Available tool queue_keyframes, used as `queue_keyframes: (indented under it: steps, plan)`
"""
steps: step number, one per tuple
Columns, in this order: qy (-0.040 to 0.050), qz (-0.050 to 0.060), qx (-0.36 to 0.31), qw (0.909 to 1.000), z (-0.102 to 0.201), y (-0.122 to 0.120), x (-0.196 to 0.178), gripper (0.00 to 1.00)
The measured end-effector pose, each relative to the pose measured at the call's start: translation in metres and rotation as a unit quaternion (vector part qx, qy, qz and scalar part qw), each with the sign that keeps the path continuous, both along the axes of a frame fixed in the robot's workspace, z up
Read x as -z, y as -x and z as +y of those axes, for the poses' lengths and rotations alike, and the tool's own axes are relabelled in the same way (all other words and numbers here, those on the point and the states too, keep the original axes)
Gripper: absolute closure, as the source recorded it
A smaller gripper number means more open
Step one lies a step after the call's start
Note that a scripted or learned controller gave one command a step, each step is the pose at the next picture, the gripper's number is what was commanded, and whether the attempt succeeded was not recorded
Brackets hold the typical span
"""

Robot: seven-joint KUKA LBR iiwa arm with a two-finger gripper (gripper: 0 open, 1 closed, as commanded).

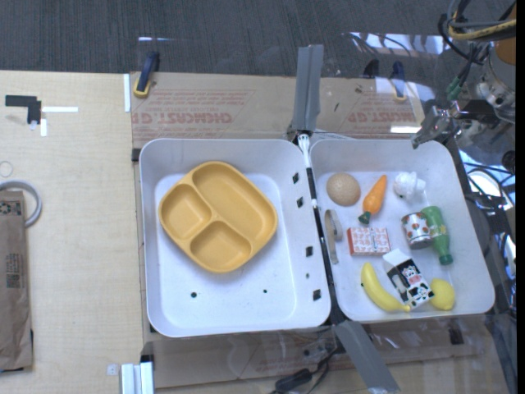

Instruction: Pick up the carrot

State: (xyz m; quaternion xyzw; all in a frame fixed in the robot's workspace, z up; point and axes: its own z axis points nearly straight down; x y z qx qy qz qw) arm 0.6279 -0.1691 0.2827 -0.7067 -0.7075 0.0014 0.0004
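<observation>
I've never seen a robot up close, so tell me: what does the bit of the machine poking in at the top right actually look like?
Little of it shows. At the top right corner sits a grey and silvery metal arm, with a small dark gripper jutting towards the right bin. Black and yellow cables loop above it. I can't make out any markings.
</observation>
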Motion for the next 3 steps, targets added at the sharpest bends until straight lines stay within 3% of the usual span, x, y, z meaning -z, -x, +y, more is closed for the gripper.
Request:
queue_keyframes:
  steps: [1,2,3]
  plan:
    - [-0.0004,-0.001,-0.138,0.9904,0.019,0.009,0.172,0.0]
    - [0.0005,-0.002,-0.136,0.9906,0.018,0.008,0.162,1.0]
    - [0.0006,-0.002,-0.137,0.9906,0.018,0.008,0.162,0.0]
